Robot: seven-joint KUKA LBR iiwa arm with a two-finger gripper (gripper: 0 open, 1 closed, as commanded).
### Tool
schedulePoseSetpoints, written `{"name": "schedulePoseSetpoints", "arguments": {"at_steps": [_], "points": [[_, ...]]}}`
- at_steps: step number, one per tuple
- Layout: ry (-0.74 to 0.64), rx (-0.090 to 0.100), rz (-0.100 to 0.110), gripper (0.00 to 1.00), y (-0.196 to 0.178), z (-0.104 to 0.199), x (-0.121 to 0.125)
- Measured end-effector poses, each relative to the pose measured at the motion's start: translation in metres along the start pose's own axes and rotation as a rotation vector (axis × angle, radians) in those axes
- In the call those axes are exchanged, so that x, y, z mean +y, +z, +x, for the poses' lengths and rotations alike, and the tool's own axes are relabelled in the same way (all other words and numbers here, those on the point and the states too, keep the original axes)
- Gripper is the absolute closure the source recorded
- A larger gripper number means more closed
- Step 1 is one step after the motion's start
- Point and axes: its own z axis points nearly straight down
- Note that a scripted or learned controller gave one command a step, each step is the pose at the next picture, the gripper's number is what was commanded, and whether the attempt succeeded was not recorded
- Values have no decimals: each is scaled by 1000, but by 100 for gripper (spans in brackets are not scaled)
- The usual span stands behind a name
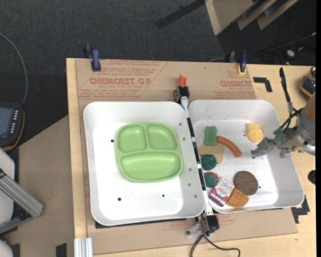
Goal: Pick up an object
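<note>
Dark grey carpet floor (45,35) around bench; pale wooden bench top (75,165) under brown cardboard sheet (150,80) printed with red lettering; two blue clamps (94,56) (242,62) at cardboard's far edge; orange-tipped clamp (182,81) at middle; black cable (12,50) curving over floor at left; dark handheld control pendant (10,125) at left edge; aluminium rail (20,196) at lower left; wooden furniture (251,15) at top right; light even, soft shadows.

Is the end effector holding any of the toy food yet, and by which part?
Nothing is held. The end effector hangs over bare floor of the right bin, apart from the yellow corn and the sausage.
</note>
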Motion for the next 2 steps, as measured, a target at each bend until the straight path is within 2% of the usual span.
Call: {"name": "schedulePoseSetpoints", "arguments": {"at_steps": [1,2], "points": [[-6,4,5,0,89,40,54],[1,-1,-2,0,106,20,65]]}}
